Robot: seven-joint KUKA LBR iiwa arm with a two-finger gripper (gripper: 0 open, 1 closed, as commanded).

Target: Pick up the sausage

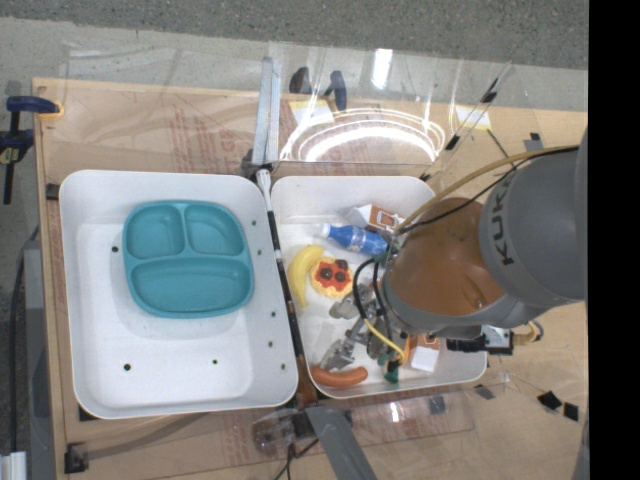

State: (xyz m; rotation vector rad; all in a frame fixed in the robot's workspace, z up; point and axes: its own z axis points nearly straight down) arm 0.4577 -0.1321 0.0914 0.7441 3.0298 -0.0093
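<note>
The sausage (339,375), reddish-brown and short, lies against the front wall of the right bin (300,193). My gripper (341,334) hangs just above and behind it, reaching in from the right under the arm's orange band (440,268). Its two metal fingers (338,354) stand apart, open, with nothing between them. The lower finger is close to the sausage's top edge; I cannot tell whether it touches.
In the right bin a yellow banana (304,266), a red-and-yellow toy (332,276), a blue bottle (356,237) and a few small items lie behind the gripper. The left bin (90,368) holds a teal divided plate (188,257).
</note>
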